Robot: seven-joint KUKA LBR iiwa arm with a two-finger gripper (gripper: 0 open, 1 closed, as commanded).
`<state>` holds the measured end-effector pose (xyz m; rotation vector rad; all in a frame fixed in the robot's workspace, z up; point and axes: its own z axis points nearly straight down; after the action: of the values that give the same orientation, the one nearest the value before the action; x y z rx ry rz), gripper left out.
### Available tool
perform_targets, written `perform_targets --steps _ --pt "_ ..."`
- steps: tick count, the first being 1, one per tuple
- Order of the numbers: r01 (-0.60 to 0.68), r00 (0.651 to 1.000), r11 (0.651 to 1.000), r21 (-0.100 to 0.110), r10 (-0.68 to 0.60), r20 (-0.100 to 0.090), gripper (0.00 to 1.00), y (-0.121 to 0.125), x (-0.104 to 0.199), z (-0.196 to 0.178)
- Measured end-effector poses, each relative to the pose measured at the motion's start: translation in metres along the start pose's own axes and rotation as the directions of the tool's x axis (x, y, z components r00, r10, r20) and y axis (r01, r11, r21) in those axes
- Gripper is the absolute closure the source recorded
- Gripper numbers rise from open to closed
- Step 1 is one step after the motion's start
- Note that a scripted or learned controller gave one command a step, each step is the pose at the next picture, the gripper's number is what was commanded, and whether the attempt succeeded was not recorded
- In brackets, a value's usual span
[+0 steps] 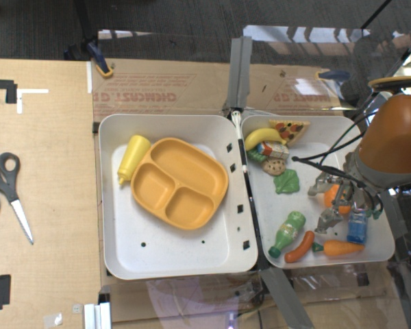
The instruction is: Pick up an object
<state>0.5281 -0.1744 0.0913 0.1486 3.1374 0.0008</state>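
the left bin (123, 252) holds an orange divided tray (179, 182) with a yellow bottle (132, 157) lying against the tray's left edge. right of the tray, the right bin (260, 211) holds a banana (262, 138) and a pizza slice (288, 129) at its far end, a cookie (275, 165) and green leaf (287, 181) below the banana, then a green bottle (288, 231), a red sausage (299, 247) and a carrot (342, 248) along the near edge. the gripper (337, 208) hangs low above the carrot, beside a blue object (357, 229); whether its grip is open or closed, i cannot tell.
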Motion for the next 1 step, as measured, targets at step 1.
perform_targets --steps 1 --pt "0.002 1.0 1.0 0.001 -0.002 0.004 1.0 0.0004 -0.0016 -0.0097"
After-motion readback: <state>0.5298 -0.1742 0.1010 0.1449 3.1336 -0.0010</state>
